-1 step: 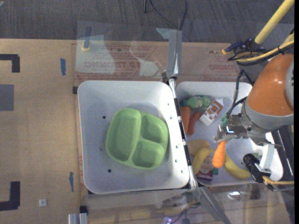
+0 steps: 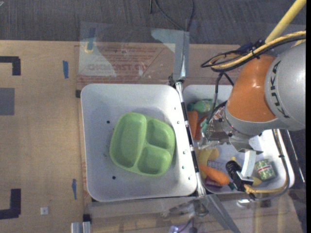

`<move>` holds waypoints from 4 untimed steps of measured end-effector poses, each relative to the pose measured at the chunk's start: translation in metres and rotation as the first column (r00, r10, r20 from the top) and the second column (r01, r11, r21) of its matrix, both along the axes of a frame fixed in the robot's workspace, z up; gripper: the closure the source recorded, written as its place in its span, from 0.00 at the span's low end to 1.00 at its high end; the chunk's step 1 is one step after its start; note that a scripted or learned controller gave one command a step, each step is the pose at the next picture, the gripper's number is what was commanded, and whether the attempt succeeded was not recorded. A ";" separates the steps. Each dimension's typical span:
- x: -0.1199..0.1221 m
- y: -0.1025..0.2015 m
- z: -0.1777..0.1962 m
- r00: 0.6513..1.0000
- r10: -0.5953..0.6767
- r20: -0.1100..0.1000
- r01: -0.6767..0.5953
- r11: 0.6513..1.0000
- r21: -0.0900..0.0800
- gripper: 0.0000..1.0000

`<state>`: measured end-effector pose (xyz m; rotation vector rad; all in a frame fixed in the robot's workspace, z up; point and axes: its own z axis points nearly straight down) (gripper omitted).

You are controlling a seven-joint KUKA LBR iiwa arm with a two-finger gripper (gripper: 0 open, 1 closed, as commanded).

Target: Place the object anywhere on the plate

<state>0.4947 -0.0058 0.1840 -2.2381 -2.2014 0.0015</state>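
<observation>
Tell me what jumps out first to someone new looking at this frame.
The grey and orange arm fills the right side, hanging over the right bin, which holds a clutter of toy food including two carrots. Next comes the bright green divided plate, lying with nothing on it in the middle of the left bin.

Green plate (image 2: 142, 143) lies unobstructed; arm (image 2: 262, 96) overhangs crowded right bin (image 2: 286, 171)
</observation>
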 end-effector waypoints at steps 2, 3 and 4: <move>-0.006 0.018 0.082 0.977 0.213 0.002 -0.213 0.977 -0.002 1.00; -0.014 -0.038 0.142 0.799 0.602 0.005 -0.602 0.799 -0.005 1.00; -0.015 -0.054 0.138 0.921 0.390 0.004 -0.390 0.921 -0.003 1.00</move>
